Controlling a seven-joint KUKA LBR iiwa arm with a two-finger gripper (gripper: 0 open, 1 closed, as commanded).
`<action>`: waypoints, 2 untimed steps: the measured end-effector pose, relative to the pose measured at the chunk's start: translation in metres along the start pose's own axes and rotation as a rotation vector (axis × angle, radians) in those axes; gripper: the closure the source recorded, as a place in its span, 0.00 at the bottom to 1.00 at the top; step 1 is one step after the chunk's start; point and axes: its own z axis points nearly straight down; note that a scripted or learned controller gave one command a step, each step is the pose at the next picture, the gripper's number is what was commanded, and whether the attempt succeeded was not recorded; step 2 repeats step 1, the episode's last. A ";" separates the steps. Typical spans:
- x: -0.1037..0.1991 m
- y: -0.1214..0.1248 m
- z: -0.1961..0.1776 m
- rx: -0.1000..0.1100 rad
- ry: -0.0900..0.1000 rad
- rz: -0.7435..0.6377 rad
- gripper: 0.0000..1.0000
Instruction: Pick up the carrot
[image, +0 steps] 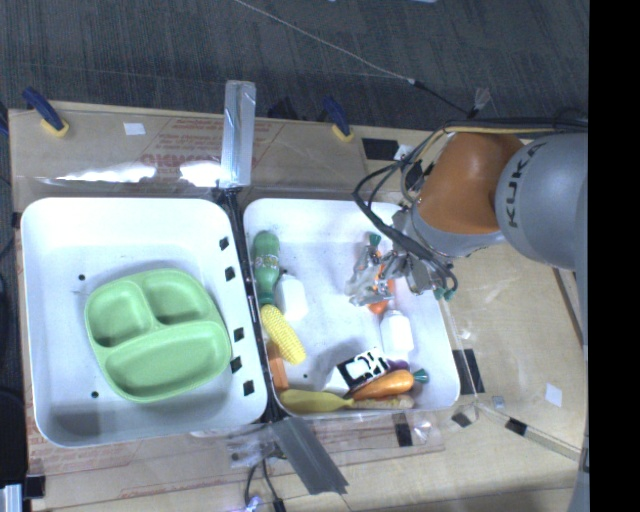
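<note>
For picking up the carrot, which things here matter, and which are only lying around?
Matter:
orange carrot with green tip
two-finger gripper
right white bin

Lying around:
yellow corn cob
green cucumber
yellow banana
green divided plate
left white bin

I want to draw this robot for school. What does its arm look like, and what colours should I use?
Draw a fat, rounded grey arm with dark letters spelling KUKA on its side. Below that comes a shiny orange band, shaped like a ball. Black cables loop around the wrist. At the tip sits the small gripper, silvery metal with little wires, over the right white bin.
</note>
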 end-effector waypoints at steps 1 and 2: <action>-0.009 0.042 -0.038 -0.002 0.005 0.342 1.00; -0.009 0.042 -0.038 -0.002 0.005 0.342 1.00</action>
